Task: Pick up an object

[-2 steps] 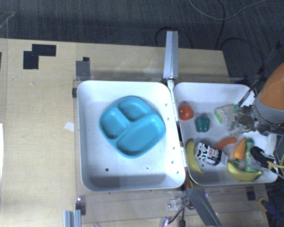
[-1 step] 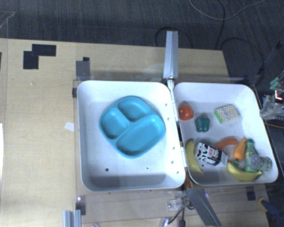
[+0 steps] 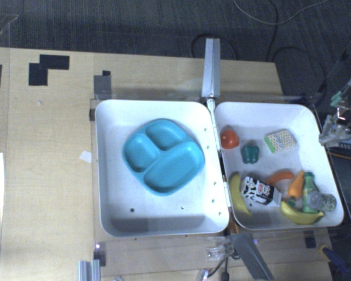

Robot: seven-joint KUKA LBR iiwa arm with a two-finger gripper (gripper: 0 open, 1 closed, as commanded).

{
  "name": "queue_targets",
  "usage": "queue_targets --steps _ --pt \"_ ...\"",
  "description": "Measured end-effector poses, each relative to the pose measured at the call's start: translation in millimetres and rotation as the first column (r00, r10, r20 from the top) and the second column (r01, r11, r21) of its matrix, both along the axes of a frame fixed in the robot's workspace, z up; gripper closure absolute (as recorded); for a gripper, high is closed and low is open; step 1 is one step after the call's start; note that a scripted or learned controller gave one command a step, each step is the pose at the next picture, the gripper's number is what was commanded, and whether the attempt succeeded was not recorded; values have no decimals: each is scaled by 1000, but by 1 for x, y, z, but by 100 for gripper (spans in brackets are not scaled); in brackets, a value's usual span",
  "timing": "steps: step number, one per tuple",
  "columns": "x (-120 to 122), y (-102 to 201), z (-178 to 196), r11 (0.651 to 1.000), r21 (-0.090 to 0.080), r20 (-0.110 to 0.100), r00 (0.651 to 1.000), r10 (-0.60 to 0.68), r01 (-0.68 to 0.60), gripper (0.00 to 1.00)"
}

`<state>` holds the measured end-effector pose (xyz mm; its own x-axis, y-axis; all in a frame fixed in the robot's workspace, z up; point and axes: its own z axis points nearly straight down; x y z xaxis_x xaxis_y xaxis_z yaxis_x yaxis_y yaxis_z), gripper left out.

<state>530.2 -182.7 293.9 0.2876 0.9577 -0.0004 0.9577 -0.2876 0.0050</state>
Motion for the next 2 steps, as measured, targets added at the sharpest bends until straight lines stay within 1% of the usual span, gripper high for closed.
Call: queue_targets --steps 1,2 --pt "-12 73 -31 993 2 -1 993 -116 116 100" --pt "-12 73 -31 993 2 -1 993 -116 116 0"
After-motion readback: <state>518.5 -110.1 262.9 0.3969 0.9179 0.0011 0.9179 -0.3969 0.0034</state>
